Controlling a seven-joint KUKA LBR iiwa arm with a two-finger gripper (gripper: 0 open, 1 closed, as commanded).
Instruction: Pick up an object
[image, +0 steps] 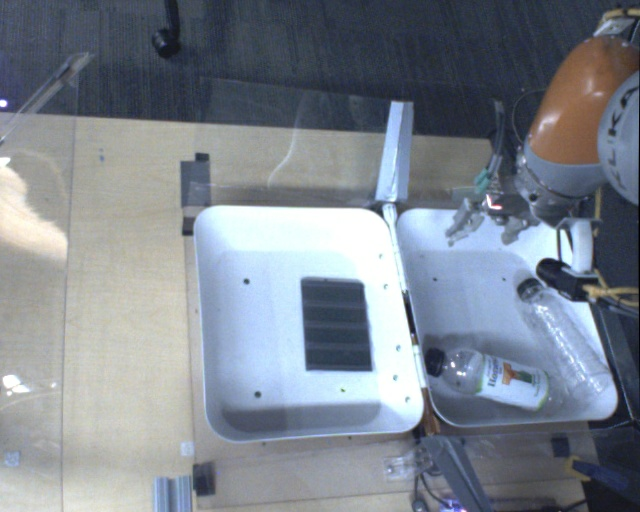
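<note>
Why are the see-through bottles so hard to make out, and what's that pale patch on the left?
In the camera view, the clear bottle nearly blends into the white right bin; the labelled bottle shows by its dark cap and label. The pale patch is glare on a transparent sheet. The gripper looks slightly soft.

The pale wooden bench (110, 330) stretches off to the left of the gripper (487, 224) and bears two shallow white bins side by side. The right bin (470, 270) lies directly below the gripper, and the left bin (240, 250) sits beyond it, further from the gripper, their rims touching. A clear sheet (40, 200) covers the bench's far left, well away from the gripper.
</note>
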